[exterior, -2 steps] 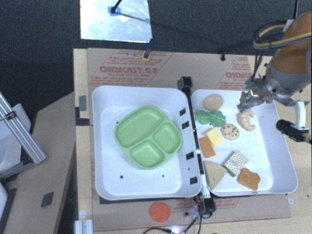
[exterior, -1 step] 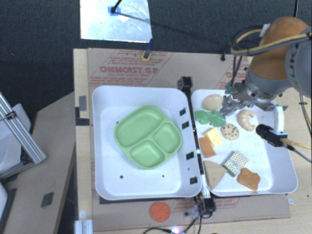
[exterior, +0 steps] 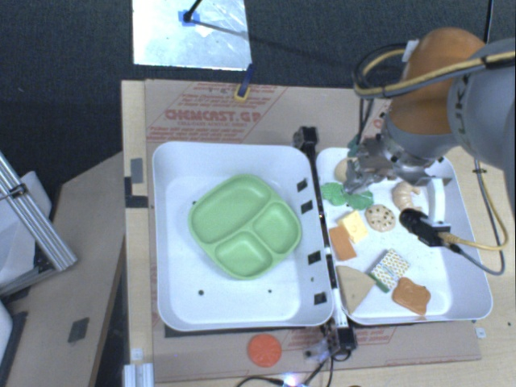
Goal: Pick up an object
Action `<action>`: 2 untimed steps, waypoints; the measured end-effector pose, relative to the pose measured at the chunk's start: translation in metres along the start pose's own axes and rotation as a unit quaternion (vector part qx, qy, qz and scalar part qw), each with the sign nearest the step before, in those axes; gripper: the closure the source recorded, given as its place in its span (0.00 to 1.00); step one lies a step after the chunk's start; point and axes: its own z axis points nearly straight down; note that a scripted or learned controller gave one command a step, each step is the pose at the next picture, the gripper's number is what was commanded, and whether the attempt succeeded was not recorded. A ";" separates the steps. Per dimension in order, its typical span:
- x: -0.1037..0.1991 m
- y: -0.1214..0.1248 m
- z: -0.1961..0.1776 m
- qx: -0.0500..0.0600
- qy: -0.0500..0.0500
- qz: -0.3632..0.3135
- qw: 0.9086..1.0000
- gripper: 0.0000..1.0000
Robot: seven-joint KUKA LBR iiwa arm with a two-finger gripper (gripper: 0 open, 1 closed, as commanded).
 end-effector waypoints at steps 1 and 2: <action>0.063 0.002 -0.008 0.000 0.001 -0.001 1.000 1.00; 0.061 0.002 -0.012 0.000 0.000 0.001 1.000 1.00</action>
